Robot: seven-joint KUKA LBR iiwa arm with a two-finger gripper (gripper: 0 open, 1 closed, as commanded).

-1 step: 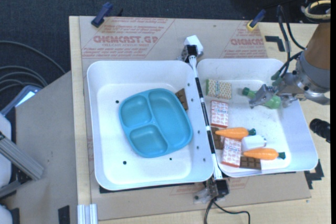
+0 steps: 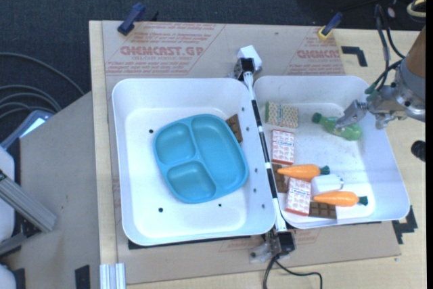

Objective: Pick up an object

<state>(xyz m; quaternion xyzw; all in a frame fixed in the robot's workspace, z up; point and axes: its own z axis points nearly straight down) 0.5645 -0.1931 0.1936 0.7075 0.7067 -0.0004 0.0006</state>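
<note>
nearest the camera, along the front edge of the right bin (image 2: 396,176), lie two toy carrots (image 2: 335,198), a small white block (image 2: 327,183) between them, and flat snack packets (image 2: 298,197) stacked toward the bin's left wall. a checked packet (image 2: 282,115) sits nearer the back left corner. the left bin (image 2: 128,145) carries a blue divided plate (image 2: 199,158), with a brown piece (image 2: 235,126) peeking out at its right edge.

the arm reaches in over the right edge of the desk (image 2: 101,78), its wrist low above the right bin's far right corner. the fingers (image 2: 352,117) point down and leftward onto a green toy (image 2: 338,126) lying by the bin's back wall, and they appear to touch or straddle it. whether they are wide, narrow or closed on it cannot be told; the metal tips blur into the toy.

my judgement: the green toy is the likely target, and the main risk is a glancing grip. it is small and rounded, so fingers meeting it off-centre could squeeze it out sideways or push it against the back wall. coming in at a slant, one tip may also scrape the bin floor before the other closes.
</note>
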